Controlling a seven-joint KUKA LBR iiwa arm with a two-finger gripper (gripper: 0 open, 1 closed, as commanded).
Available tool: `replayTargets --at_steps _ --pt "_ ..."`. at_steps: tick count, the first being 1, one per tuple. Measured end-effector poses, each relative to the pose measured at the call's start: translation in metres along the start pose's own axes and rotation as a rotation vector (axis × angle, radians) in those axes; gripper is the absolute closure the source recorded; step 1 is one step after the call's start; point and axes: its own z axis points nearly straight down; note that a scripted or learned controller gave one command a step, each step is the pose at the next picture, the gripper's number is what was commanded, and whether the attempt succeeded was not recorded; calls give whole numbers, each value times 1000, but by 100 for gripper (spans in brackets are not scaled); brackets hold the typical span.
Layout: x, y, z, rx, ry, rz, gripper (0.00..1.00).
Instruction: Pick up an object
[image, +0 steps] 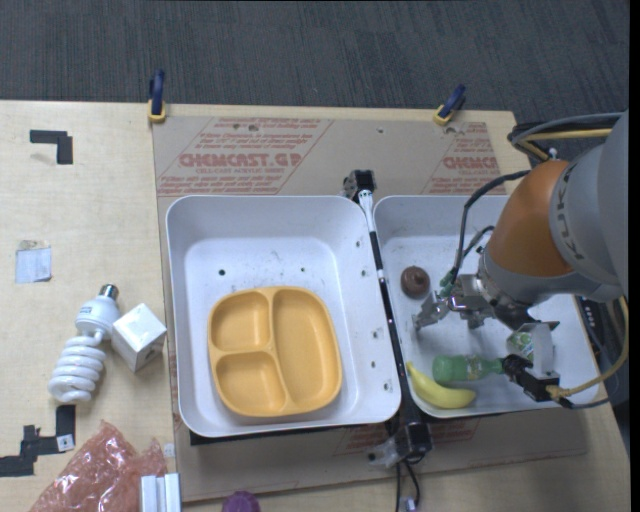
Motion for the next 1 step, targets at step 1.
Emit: replayTargets --at_steps 1 --pt "-1 1 -10 -2 -1 -1 100"
